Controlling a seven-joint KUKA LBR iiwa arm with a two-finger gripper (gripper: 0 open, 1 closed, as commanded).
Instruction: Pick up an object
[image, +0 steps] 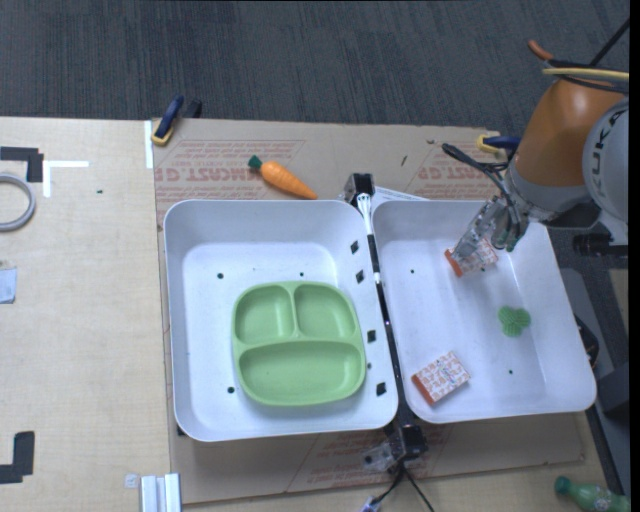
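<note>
the arm reaches in from the right and its gripper (487, 240) is low over the back of the right bin (560, 395), right at a small box with a reddish end (470, 257). the box sits tilted up against the gripper rather than lying flat, which suggests it is being lifted or tipped, but from this slanted view i cannot tell whether it is truly clamped or only touched, and i cannot tell the gripper's state either. that box is the likely target of the pick, being the thing the gripper is on.

the right bin also holds a small green broccoli-like toy (514, 321) near the middle-right, well apart from the gripper, and a flat red-and-white patterned box (441, 377) lying near the front left corner. both lie loose on the bin floor, with room around them for a later try.

the left bin (190, 400) holds one thing, a light green divided plate (298, 343) lying flat toward the front, its three compartments bare. the two bins stand side by side, clipped together along the shared edge.

outside the bins, a toy carrot (283, 178) lies on the cardboard-covered table (80, 350) behind the left bin, out of the working area.
</note>
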